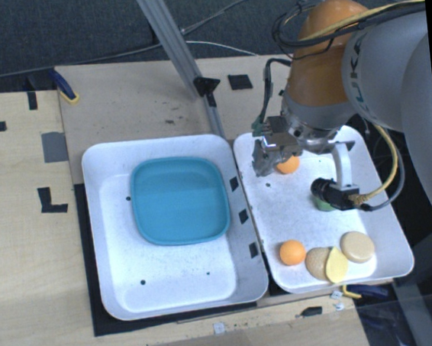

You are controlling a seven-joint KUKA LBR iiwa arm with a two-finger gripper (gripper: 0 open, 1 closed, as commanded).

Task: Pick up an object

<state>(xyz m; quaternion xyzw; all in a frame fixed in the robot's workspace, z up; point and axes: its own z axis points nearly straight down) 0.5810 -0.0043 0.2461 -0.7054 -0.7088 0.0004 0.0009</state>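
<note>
Small round orange ball (288, 165) in right white bin (379, 189), upper part, partly hidden under hand (266, 158); hand state cannot tell; ball round, no long axis. Second orange ball (291, 252) near front rim beside two tan round pieces (357, 246) and yellow piece (335, 265); bare floor mid-bin. Left white bin (120, 278) holds square blue plastic plate (180, 200); wooden surface (26, 265) around bins.
</note>
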